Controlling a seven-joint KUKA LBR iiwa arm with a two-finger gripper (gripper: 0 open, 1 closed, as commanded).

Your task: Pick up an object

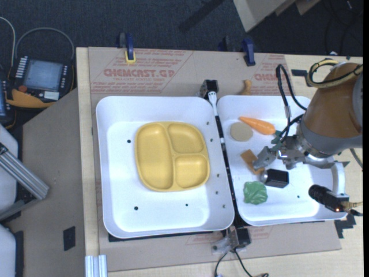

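End effector point(266, 161) down in the right bin point(300, 212), fingers spread, nothing between them, brown piece point(249, 156) just beside, black block point(277, 178) and green lump point(255, 192) below, carrot point(257, 125) above, yellow tray point(172, 155) in left bin point(115, 154)

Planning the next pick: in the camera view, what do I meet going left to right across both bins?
Yellow divided tray → tan round piece → green piece → black block → gripper reaching in from the right, above the brown piece and carrot, which overlap in order.

A divided plate point(172, 155) lies in the left bin point(109, 172). In the right bin point(288, 212), a carrot point(257, 124) lies behind a round piece point(241, 132), broccoli point(255, 192) nearest the front.
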